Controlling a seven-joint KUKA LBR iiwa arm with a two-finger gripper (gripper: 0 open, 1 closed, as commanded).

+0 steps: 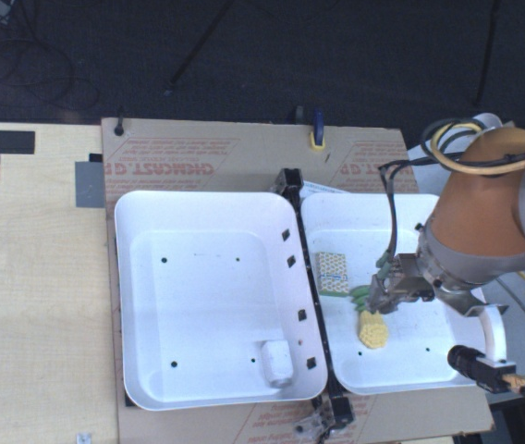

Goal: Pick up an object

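**Gripper low over toy pineapple in right bin**

Just below the gripper (384, 302) lies a bumpy yellow toy pineapple (372, 331), its green leaves partly hidden beneath it. Left sits a flat patterned sponge-like block (331, 273). Farther left, a smooth white rounded cup (276, 361) blends into the left bin (207, 211).

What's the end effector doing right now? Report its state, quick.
End effector: low in the right bin, just above the yellow object and beside the green piece. Open or shut cannot be told; no hold is visible.
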